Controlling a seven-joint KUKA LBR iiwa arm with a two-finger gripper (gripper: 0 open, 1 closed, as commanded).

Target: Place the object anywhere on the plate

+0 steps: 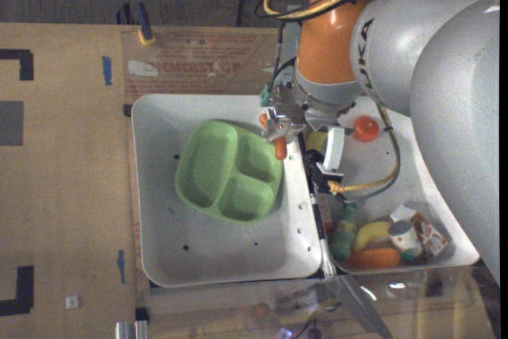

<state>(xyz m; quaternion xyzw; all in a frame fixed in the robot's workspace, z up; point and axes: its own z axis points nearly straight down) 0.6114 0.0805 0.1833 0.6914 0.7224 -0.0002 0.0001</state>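
Gripper (279,131) hovering at green plate's (230,171) right rim, seemingly pinching small orange object (279,148) between fingers; moving leftward over a compartment and lowering before releasing, avoiding bin (159,250) divider, being advisable.

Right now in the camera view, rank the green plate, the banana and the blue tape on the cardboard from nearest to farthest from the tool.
1. Green plate, just left of the tool, in the left bin.
2. Banana, lower right, in the right bin.
3. Blue tape, far left on the cardboard.
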